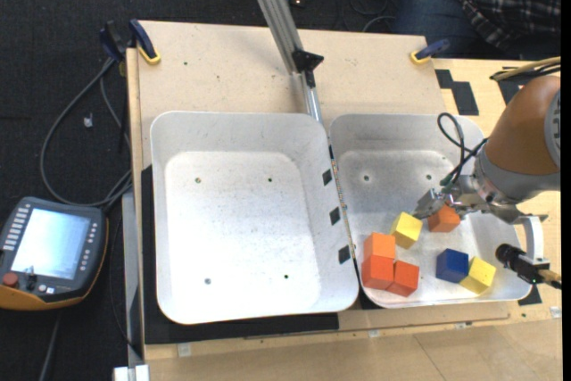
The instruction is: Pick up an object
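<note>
At the near edge of the right bin [393,134] sit a blue block [452,264] and a yellow block [480,274] just beside it, with a red block [404,277] and an orange block [380,257] touching each other against the bin's near-left corner. A step farther in, a second yellow block [408,229] lies tilted, and just to its right a small orange-brown block [443,219] sits right under the hand [442,205].

The hand reaches in low from the right, below the grey arm [526,147] with its orange band. Its tips are down at the orange-brown block, but from this angle I cannot tell whether they are apart, together or clamped on it, nor whether the block is lifted off the bin floor.

Farther back, the left bin [178,138] lies alongside on the table [223,67], with clamps at the two far corners and a metal pole [272,0] slanting away. A handheld screen [49,250] rests off the table to the left.

My reading is that the grasp step is in hand: the hand has been placed on a target and the pick is about to be settled. The next move calls for a firm closing on the orange-brown block, then a straight lift. The tilted yellow block nearby is close enough to be nudged, so a clean vertical rise looks safest.
</note>
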